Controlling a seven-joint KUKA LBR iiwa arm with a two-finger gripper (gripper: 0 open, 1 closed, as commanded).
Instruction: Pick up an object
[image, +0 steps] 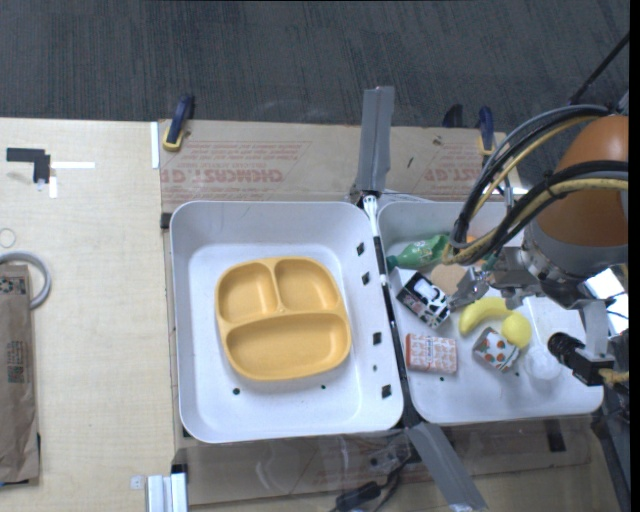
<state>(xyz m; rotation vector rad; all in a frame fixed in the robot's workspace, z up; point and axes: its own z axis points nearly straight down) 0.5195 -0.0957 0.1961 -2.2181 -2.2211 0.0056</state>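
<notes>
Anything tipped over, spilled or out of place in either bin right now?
Nothing stands out. The yellow divided plate lies flat in the left bin; the small items, including the banana, sit loose in the right bin.

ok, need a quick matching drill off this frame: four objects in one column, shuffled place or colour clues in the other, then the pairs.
Objects
1. divided plate
2. banana
3. green packet
4. patterned card

Clues
A. right bin, far left corner
B. left bin, orange-yellow
C. right bin, near edge, flat, red-and-white
D. right bin, yellow, just below the gripper

Pairs: 1-B, 2-D, 3-A, 4-C
</notes>
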